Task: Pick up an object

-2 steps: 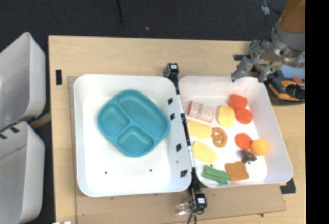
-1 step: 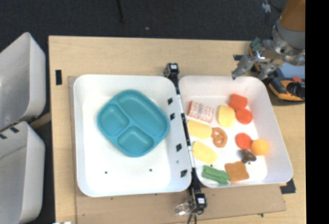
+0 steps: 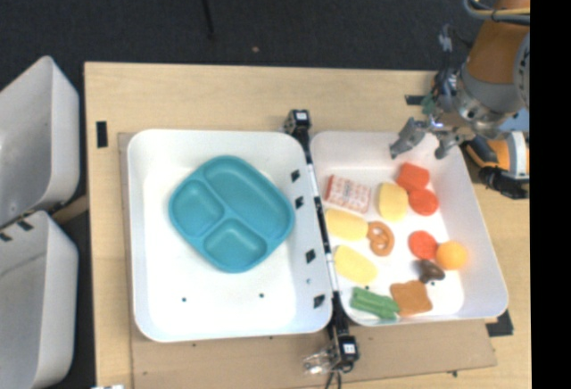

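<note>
My gripper [image 3: 425,143] hangs open over the far edge of the right bin [image 3: 482,276], its two fingers spread with nothing between them. Just below it lie a red-orange piece [image 3: 412,176] and a red round one [image 3: 424,202]. Further in the bin are a red-and-white packet [image 3: 348,193], a yellow piece [image 3: 392,201], a pretzel [image 3: 380,238], two more yellow pieces [image 3: 346,224] [image 3: 354,265], a red tomato [image 3: 422,244], an orange ball [image 3: 452,255], a dark brown item [image 3: 432,271], a brown toast [image 3: 409,297] and a green bean pod [image 3: 374,303].
The left bin [image 3: 152,307] holds a teal divided plate [image 3: 231,212]. The arm [image 3: 493,57] with its orange band stands at the right, above the bench's far right corner. White chair-like shapes [image 3: 31,146] sit off the bench to the left.
</note>
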`<move>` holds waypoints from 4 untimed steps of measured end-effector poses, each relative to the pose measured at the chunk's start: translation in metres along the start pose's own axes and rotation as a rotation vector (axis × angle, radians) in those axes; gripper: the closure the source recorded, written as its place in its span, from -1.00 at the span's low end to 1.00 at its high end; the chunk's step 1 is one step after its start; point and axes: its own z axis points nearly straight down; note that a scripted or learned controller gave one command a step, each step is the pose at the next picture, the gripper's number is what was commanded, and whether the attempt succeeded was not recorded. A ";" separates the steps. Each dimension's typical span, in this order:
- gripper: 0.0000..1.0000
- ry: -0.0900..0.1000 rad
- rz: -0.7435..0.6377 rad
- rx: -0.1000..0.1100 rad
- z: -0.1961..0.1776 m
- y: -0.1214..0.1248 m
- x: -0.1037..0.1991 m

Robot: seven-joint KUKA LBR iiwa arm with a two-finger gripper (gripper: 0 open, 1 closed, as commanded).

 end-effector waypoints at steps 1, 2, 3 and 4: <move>-1.00 0.000 0.001 -0.001 0.060 -0.006 -0.003; -1.00 -0.008 0.000 -0.013 0.092 -0.003 -0.007; 1.00 -0.011 0.000 -0.026 0.077 0.000 -0.009; 1.00 0.001 0.004 -0.005 0.030 -0.008 -0.009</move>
